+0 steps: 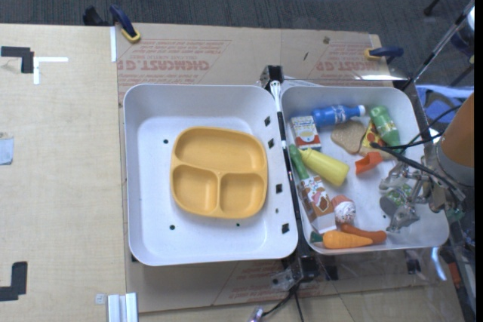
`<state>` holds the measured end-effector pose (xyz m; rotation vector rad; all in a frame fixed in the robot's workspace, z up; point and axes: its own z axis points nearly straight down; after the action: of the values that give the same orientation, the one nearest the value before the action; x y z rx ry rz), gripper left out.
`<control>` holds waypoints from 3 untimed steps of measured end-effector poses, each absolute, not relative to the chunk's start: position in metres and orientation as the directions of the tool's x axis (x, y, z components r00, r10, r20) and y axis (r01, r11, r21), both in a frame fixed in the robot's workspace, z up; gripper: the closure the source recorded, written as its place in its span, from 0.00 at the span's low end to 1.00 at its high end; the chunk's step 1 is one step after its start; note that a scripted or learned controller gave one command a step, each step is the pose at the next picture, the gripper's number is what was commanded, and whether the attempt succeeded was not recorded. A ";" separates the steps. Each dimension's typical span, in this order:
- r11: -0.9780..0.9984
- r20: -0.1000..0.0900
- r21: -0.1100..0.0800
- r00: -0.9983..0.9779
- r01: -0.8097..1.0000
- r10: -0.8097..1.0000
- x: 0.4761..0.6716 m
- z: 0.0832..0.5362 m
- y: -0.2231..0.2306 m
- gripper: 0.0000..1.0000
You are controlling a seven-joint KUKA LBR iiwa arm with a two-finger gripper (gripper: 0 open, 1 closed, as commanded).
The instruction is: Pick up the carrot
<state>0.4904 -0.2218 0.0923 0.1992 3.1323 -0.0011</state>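
Observation:
The carrot (351, 239) is orange with a green top and lies flat along the front wall of the right bin (423, 234), its green end pointing left. My gripper (398, 201) hangs over the right part of that bin, a little to the right of and behind the carrot's thin tip. It is apart from the carrot. Cables and metal parts clutter its lower end.
The right bin also holds a blue bottle (337, 114), a green bottle (384, 124), a bread slice (349, 136), a yellow bottle (325, 165), cartons (305, 131) and a small round toy (344, 210) just behind the carrot. The left bin (143, 185) bears a yellow divided plate (219, 171).

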 end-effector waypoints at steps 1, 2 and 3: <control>0.986 -0.005 0.000 -0.986 0.167 0.167 0.480 0.092 -0.173 0.00; 0.984 -0.006 0.002 -0.984 0.179 0.179 0.496 0.192 0.038 0.00; 0.984 -0.006 0.001 -0.984 0.180 0.180 0.496 0.192 0.038 0.00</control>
<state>0.4959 0.0377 0.1922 0.2835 3.1230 0.0007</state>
